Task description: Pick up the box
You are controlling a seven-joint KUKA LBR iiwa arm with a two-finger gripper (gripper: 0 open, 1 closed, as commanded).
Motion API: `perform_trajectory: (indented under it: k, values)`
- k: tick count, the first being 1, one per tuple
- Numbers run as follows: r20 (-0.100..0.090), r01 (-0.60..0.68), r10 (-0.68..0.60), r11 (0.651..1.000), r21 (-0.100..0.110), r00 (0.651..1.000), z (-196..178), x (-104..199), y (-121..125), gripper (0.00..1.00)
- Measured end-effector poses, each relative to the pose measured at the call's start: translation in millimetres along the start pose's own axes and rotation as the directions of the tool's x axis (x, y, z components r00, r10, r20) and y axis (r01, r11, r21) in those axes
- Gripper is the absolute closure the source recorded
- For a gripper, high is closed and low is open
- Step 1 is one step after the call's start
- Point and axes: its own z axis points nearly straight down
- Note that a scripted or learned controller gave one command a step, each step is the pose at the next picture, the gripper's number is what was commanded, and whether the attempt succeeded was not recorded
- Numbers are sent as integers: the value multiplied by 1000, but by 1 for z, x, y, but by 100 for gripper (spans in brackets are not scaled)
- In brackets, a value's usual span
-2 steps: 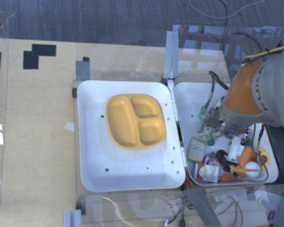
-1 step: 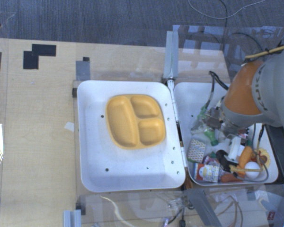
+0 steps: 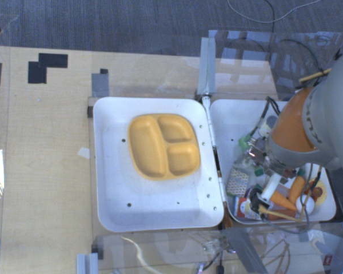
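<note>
Box [image 3: 238, 181]: small, flat, pale with fine speckled pattern, lying at left edge of clutter in right bin [image 3: 231, 119], near its near-left corner. Right bin crowded: orange pieces, white cylinder, green bits, red-and-white scraps; details too small to tell. Left bin [image 3: 111, 210] holds yellow three-compartment tray [image 3: 163, 146], roughly central. Hand [image 3: 257, 153] low over right bin clutter, just right of box; state cannot be told.
</note>
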Motion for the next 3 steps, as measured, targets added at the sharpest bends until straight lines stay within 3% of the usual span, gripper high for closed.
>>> perform_trajectory:
  k: [1,2,3]
  values:
    - [-4,0,0,1000,-4,1000,-12,2,2,100]
    - [0,49,-49,999,6,999,0,-2,21,100]
    - [6,67,-67,998,8,998,-96,23,23,100]
